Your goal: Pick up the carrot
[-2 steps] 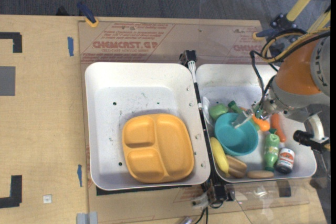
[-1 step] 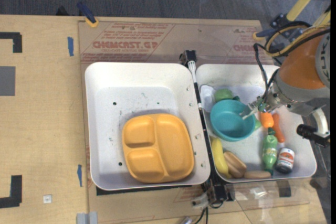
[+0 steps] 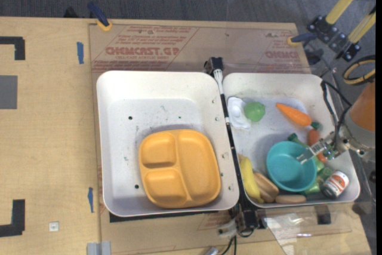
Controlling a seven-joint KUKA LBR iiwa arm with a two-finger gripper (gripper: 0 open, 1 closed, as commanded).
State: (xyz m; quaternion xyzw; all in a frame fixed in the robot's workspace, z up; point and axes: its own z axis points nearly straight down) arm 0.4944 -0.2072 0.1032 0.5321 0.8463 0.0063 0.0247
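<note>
Cardboard-topped bench point(image 3: 48, 146), two white bins: carrot point(image 3: 293, 114) lies in right bin point(image 3: 280, 82); gripper point(image 3: 319, 151) above teal bowl point(image 3: 289, 165), jaws' state cannot be told.

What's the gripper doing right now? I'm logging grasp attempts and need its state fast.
Gripper: over the right bin, by the teal bowl's rim; open or closed cannot be told. The carrot lies apart from it, not held.

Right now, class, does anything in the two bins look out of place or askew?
Nothing looks spilled or damaged. The right bin is crowded: carrot, teal bowl, banana and a can lying on its side in the corner. The yellow divided plate sits slightly askew in the left bin.
</note>
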